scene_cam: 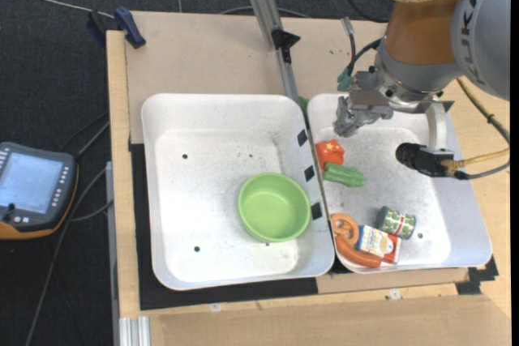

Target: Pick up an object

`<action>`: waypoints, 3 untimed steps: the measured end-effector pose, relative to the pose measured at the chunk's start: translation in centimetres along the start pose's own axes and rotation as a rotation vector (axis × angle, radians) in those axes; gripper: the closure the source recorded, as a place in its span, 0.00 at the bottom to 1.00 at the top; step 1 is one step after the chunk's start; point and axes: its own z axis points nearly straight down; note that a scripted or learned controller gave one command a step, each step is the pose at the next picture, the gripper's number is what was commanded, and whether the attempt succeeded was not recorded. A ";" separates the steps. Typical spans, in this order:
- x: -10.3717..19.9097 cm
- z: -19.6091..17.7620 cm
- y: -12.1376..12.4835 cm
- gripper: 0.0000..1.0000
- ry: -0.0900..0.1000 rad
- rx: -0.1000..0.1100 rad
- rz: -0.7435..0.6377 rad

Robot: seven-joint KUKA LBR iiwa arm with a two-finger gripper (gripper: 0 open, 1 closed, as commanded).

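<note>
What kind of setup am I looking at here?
Likely a robotics lab grasping bench: two white bins, toy items like a green bowl, a teach pendant on the floor, with the end effector above.

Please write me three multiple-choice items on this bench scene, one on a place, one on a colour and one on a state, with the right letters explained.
1. Where is the green bowl?
A. In the left bin, near its right wall
B. In the right bin, under the arm
C. On the bare bench behind the bins

2. What colour is the small object lying nearest below the hand?
A. Blue
B. Orange-red
C. White

3. How does the bowl stand?
A. Upside down
B. On its edge against the wall
C. Upright, its hollow facing up

Answers:
1. A: the bowl sits on the left bin floor beside the wall shared with the right bin.
2. B: the piece just under the hand is orange-red, with a green item below it.
3. C: its rim and inner hollow face the camera.
</note>
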 end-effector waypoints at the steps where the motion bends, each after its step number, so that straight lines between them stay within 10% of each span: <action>1: 5.0 -0.4 -0.4 1.00 0.000 0.000 0.000; 2: 9.2 0.0 -0.1 1.00 -0.001 0.000 0.003; 3: 9.1 0.0 -0.1 0.00 -0.001 0.000 0.005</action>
